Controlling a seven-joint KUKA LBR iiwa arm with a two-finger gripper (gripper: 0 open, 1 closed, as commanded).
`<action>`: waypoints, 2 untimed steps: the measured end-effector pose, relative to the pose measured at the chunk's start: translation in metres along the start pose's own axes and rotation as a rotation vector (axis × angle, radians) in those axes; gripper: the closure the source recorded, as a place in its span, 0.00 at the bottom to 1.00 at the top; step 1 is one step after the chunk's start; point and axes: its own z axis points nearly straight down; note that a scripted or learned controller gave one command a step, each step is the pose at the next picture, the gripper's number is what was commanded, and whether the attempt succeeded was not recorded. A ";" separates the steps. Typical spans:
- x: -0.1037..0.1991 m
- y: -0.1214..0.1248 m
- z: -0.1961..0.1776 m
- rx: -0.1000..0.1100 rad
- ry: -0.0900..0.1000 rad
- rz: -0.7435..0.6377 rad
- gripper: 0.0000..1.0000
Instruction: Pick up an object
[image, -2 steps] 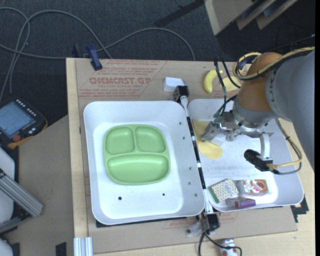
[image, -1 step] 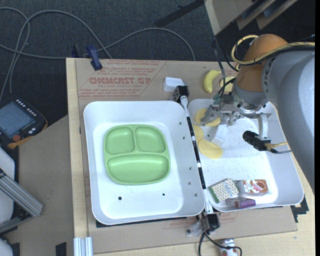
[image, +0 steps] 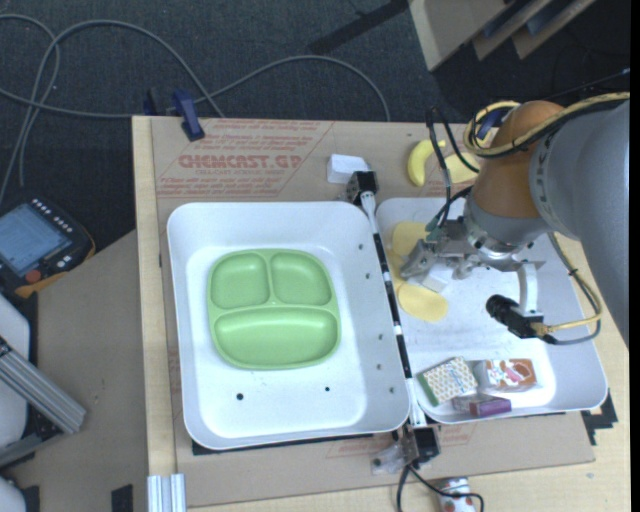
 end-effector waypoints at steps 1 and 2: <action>-0.005 0.051 -0.001 -0.004 -0.002 -0.002 0.00; -0.015 -0.007 0.000 0.000 0.000 0.000 0.00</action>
